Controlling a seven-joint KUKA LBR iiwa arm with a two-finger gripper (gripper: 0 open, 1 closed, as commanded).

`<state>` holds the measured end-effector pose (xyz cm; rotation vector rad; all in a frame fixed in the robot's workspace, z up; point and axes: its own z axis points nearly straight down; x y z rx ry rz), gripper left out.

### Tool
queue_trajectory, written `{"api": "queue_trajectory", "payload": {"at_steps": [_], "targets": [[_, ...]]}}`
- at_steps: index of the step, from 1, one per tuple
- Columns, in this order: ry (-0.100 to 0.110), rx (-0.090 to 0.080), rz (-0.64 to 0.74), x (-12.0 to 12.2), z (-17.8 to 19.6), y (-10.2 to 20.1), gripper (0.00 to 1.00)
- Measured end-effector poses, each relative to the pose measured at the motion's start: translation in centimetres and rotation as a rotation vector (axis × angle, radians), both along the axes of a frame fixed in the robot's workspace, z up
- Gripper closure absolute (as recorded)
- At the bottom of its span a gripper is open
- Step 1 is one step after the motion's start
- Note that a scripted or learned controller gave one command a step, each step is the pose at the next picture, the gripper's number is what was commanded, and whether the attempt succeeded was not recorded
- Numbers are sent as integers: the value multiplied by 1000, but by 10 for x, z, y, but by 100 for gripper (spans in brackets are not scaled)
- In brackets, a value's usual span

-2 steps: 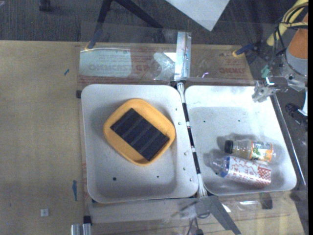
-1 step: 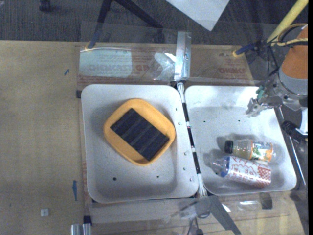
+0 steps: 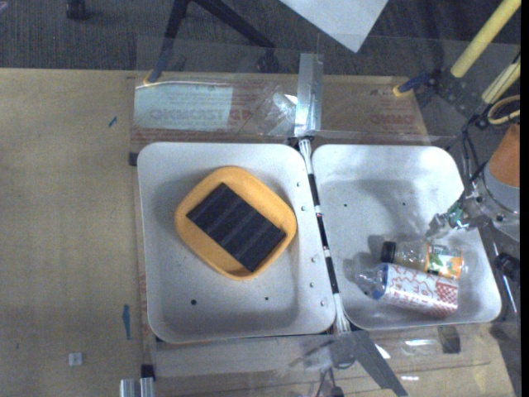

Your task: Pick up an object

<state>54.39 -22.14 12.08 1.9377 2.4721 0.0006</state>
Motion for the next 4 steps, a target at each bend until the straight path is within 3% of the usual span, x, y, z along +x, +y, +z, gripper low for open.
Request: {"api": "queue_trajectory", "payload": {"at_steps": [1, 2, 3, 4], "targets": [[-19, -7, 31, -21, -31, 20, 0], [-35, -12, 225, -23, -28, 82, 0], [-6, -1, 108, -48, -28, 119, 0], [-9, -1, -32, -41, -31, 121, 0]]}}
